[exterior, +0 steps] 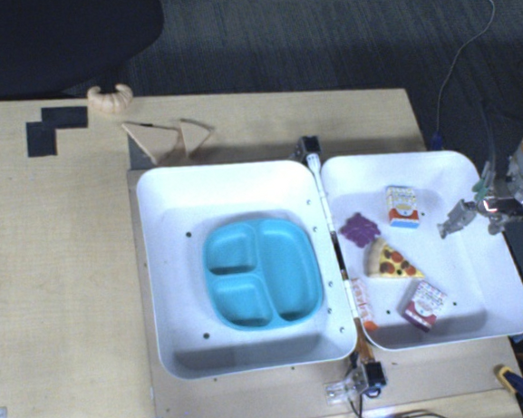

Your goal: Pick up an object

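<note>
We see the left bin [161,258] carrying a blue divided tray [262,272] at its centre. The right bin [502,310] carries four small things. A red-and-white packet [424,305] lies near the front edge. A pizza slice toy [392,262] sits toward the left wall, and a purple piece [360,229] sits just behind it. A small carton [403,206] stands nearer the back edge. The gripper [462,216] hangs at the right edge of that bin, apart from all of them. We cannot tell how its pincer stands.

We judge the risks as follows: the pizza slice and the purple piece lie close together, so a descent there could nudge one aside. The flat packet could slip, and a descent hugging the right wall could catch the rim.
</note>
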Controlling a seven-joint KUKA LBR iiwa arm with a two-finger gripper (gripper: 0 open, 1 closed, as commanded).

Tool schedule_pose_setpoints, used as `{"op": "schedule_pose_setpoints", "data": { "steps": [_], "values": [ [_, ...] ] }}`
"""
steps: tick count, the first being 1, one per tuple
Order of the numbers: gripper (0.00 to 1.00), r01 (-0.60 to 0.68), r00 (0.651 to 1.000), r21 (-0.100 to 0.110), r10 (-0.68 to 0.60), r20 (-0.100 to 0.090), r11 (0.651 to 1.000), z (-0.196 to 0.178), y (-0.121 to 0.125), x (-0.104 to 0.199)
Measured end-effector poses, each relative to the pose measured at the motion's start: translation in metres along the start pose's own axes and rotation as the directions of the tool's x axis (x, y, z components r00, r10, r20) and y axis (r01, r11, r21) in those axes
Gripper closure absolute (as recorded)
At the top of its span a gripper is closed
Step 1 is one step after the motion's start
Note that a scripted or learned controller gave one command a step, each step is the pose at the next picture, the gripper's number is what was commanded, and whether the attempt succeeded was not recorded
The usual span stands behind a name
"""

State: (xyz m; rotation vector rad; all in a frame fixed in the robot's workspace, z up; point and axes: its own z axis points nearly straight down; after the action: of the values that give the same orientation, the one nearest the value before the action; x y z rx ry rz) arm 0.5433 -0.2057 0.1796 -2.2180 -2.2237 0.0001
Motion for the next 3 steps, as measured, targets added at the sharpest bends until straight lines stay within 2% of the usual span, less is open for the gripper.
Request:
{"op": "schedule_pose_setpoints", "data": {
  "steps": [1,2,3],
  "values": [
    [0.00,0.001,1.000,-0.005,-0.001,0.001,1.000,0.085,-0.028,0.000],
    [1.00,0.002,1.000,-0.008,-0.002,0.002,1.000,0.074,-0.027,0.000],
    [0.00,0.002,1.000,-0.008,-0.002,0.001,1.000,0.074,-0.027,0.000]
  ]
}}
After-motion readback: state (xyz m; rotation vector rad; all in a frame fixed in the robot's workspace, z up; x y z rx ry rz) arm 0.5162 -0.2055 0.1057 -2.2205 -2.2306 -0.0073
